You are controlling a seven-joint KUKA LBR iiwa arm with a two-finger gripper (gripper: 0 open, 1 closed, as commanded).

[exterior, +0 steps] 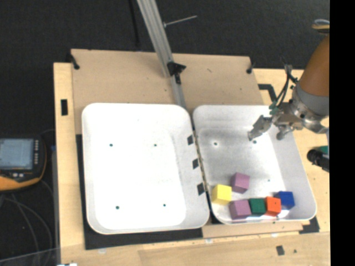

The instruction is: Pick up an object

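Blocks lie gathered in the near part of the right bin (288,165), all well apart from the hand (266,127), which hangs over that bin's far half on the grey arm (312,82) reaching in from the right. Whether the hand is spread or pressed together cannot be told at this scale; nothing is seen between its tips. A purple cube (241,182) sits alone, nearest the hand, with a yellow cube (223,193) just beside it toward the bin's divider. Along the near wall runs a tight row: a second purple block (239,208), a green block (257,206), an orange block (273,205) and a blue block (285,199), each touching or nearly touching its neighbour. All look small, rigid and light, with flat faces and matte colour, probably wood or plastic; none should deform or slip much. The lone purple cube offers the best hold, across two opposite side faces with free space on every side. The left bin (100,148) is smooth white, on the pale wooden worktop (64,148).
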